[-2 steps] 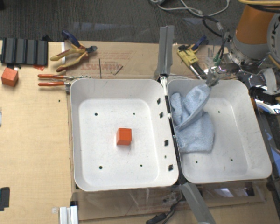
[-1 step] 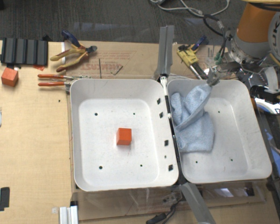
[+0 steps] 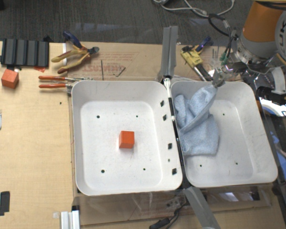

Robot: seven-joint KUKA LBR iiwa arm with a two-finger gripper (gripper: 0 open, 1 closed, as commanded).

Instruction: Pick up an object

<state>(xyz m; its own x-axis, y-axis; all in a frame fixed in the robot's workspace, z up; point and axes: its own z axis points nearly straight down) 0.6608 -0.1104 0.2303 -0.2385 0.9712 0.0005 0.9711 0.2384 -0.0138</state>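
Observation:
A light blue cloth (image 3: pixel 196 125) lies in the left half of the right bin (image 3: pixel 248 142). One corner of it is pulled up into a peak toward the bin's far edge. My gripper (image 3: pixel 219 80) hangs at the top of that peak, shut on the cloth's corner, while the rest of the cloth still rests on the bin floor. A small orange-red cube (image 3: pixel 127 140) sits near the middle of the left bin (image 3: pixel 93 128), well away from the gripper.
Behind the bins lie yellow-handled pliers (image 3: pixel 72 56), orange-handled pliers (image 3: pixel 57 82) and a yellow clamp (image 3: pixel 193 57). Another orange block (image 3: pixel 10 78) and a black ribbed part (image 3: pixel 25 52) sit far left. A grey divider bar (image 3: pixel 169 51) runs between the bins.

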